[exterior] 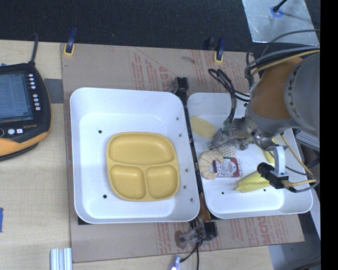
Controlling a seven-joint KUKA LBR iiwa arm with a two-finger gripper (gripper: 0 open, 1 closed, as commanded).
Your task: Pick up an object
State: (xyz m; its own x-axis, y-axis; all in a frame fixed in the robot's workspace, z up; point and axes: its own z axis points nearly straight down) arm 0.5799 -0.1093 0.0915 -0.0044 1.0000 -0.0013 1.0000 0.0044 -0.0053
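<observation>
The right bin [259,204] holds several small things. A pale yellow piece [201,126] lies near its upper left corner. A beige round item [207,165] rests against the left wall, with a red and white packet [226,166] beside it. A bright yellow wedge [249,183] lies lower, toward the middle. My gripper [226,142] hangs low over the bin, just above the packet and the beige item, with the grey arm and its orange band behind it at the right. Nothing visibly hangs from the gripper.
The left bin [79,151] holds a yellow divided plate [142,166]. A control tablet with an orange edge [14,108] lies on the bench at far left. Clamps [70,41] [218,48] pin the cardboard sheet at the back. Cables run above the right bin.
</observation>
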